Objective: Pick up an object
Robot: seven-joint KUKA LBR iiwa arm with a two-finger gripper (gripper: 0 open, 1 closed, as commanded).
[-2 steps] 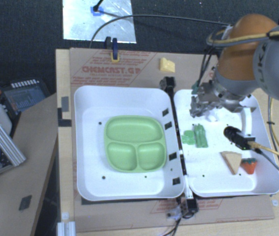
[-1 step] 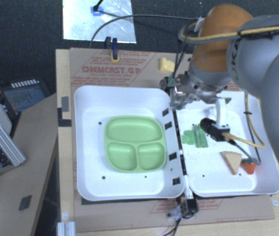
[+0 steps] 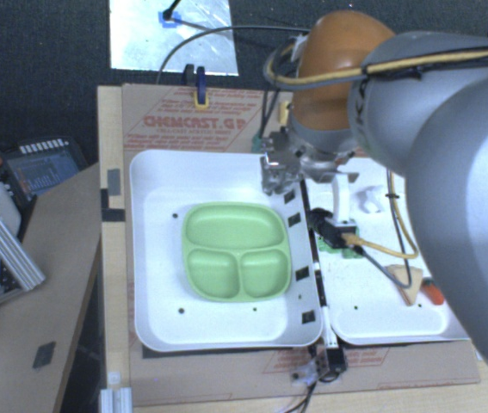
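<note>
My gripper (image 3: pixel 274 177) hangs over the back edge of the left bin (image 3: pixel 153 231), close to the divider between the two bins. Nothing shows between its tips. A green three-compartment plate (image 3: pixel 233 250) lies flat in the middle of the left bin, below and to the left of the gripper. In the right bin (image 3: pixel 381 325) a small green thing (image 3: pixel 340 250) lies near the divider. A tan wooden piece (image 3: pixel 407 284) with an orange-red bit (image 3: pixel 434 296) beside it lies at the right. A small white thing (image 3: pixel 369 201) rests toward the back.
The grey arm (image 3: pixel 450 127) covers much of the right bin from the upper right. A cardboard sheet (image 3: pixel 183 120) lies behind the bins. A grey device (image 3: pixel 41 170) and a metal rail (image 3: pixel 3 239) sit off the bench to the left.
</note>
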